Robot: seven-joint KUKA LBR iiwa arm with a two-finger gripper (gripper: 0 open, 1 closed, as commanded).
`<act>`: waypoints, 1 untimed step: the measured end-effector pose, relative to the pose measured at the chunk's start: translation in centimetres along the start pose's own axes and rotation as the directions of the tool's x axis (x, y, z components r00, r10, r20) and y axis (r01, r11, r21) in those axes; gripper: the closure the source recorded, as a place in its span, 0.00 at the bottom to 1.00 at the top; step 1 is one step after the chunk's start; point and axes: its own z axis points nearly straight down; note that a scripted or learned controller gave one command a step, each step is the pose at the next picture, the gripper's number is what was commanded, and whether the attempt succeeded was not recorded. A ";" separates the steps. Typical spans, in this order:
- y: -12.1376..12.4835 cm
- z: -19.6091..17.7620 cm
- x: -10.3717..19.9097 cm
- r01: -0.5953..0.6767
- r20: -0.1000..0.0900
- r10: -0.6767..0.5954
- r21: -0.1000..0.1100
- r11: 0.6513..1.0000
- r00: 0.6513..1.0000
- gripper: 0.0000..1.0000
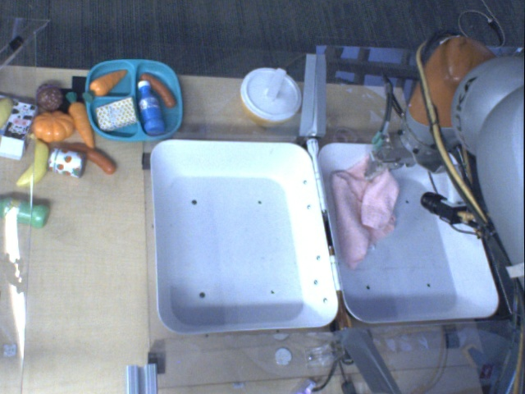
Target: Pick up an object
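Gripper (385, 156) at the cloth (365, 208), right bin's (426, 302) far edge.
I can't tell the finger state; I fear a thin pinch letting the cloth slip free.

text: none legible | labels: none legible (small card (18, 120) at left too blurred)

Pincer (384, 156) touches the pink cloth's (365, 208) top edge in the right bin (426, 302)

A cloth (363, 206) is laid in the right bin (426, 298), at its left side; the left bin (238, 236) is set beside it.
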 end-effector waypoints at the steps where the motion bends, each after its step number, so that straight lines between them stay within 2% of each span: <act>1: -1.8 0.1 -0.3 -0.063 -0.003 0.063 0.012 0.998 0.998 1.00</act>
